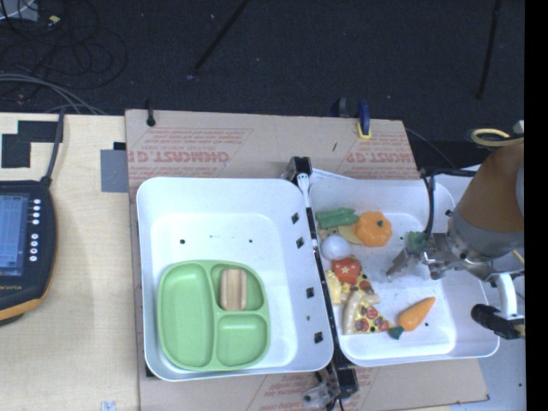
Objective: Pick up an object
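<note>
The right bin holds several toy foods: an orange fruit, a green vegetable, a white egg, a red tomato, yellow corn, a pizza slice and a carrot. My gripper hangs over the middle of this bin, right of the tomato and above the carrot. It is open, its two fingers spread apart with nothing between them. The arm's orange band rises at the right.
The left bin carries a green divided plate with a tan wooden block in its upper right compartment. A black divider joins the bins. A tablet lies at far left.
</note>
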You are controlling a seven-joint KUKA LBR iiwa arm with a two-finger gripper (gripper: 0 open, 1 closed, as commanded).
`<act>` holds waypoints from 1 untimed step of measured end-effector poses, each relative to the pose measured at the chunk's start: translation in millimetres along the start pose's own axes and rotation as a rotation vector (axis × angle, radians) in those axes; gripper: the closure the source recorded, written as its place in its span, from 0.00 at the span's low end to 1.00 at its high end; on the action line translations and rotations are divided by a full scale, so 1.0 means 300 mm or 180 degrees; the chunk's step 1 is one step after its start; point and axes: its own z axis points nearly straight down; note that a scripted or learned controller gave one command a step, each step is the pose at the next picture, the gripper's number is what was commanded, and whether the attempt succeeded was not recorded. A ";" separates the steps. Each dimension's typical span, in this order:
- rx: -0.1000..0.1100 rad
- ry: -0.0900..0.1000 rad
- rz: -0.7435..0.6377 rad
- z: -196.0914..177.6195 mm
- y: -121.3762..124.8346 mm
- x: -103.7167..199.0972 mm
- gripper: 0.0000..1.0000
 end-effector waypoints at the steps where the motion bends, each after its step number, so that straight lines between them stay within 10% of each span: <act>1: -0.0008 -0.0004 -0.0029 0.093 0.222 0.151 0.00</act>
